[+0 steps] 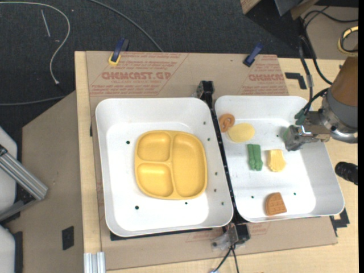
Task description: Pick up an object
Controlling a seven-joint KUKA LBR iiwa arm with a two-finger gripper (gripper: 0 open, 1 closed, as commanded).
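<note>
two white bins side by side on the surface. left bin [114, 152] holds a yellow three-compartment plate [170, 165], roughly centred. right bin [324, 181] holds the loose items: a small brown round piece [227, 121] in its far-left corner, touching or just beside a pale yellow oval piece [242, 132]; a green piece [254, 156] lying lengthwise near the middle; a pale yellow wedge-like piece [276, 160] just beside the green one on its right, apart from it; an orange-brown cracker-like piece [275, 204] near the front edge, well apart from the rest.

arm comes in over the right edge of the right bin. gripper [293, 139] sits above the bin floor, toward the far right part, near the pale yellow wedge-like piece but not on it. nothing visible between the fingers. whether the fingers are apart or together: cannot tell, they read as one dark blur from this angle.

blue clamps [118, 51] on the far edge of the cardboard sheet [170, 75] under the bins. cables run across the dark floor [45, 27] at the far left.
</note>
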